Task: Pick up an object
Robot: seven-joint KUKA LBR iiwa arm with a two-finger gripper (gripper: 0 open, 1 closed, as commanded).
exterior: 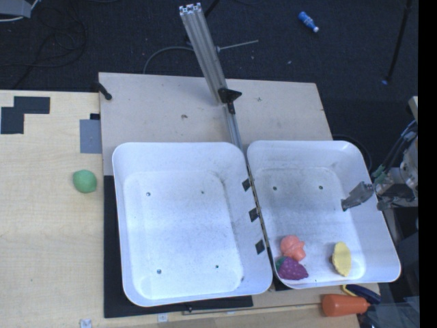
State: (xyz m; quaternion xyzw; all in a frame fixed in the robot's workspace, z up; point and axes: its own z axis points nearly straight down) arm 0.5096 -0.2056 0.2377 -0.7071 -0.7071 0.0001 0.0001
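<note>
- Camera view, looking down at a slant: pale beige bench board [157, 115] under two shallow white plastic bins, side by side and touching along their inner walls.
- Left white bin [130, 162]: faintly speckled with grey on its floor.
- Right white bin [355, 156]: three small toys gathered along its near edge, the rest of its floor bare and scuffed.
- Long grey aluminium post [205, 53]: slanting from the far edge of the bench down to the seam between the two bins, with a black bracket partway along.
- Grey two-finger gripper [369, 194]: reaching in over the right edge of the right bin, above the wall and well apart from the three toys. Cannot tell whether the pincer is apart or together. Nothing seen held in it.
- Orange cone-shaped object [341, 305]: outside the bins, just beyond the near right corner of the right bin.
- Yellow oval soft toy [341, 258]: in the near right corner of the right bin, apart from the other two toys.
- Purple grape-like toy [293, 270]: against the near edge of the right bin, close to its near left corner.
- Salmon-pink rounded toy [291, 246]: touching the purple grape-like toy on its far side.
- Green ball [85, 181]: on the light wooden surface to the left of the bench, well apart from the left bin.
- Small blue object [308, 22]: on the dark floor beyond the far edge of the bench.
</note>
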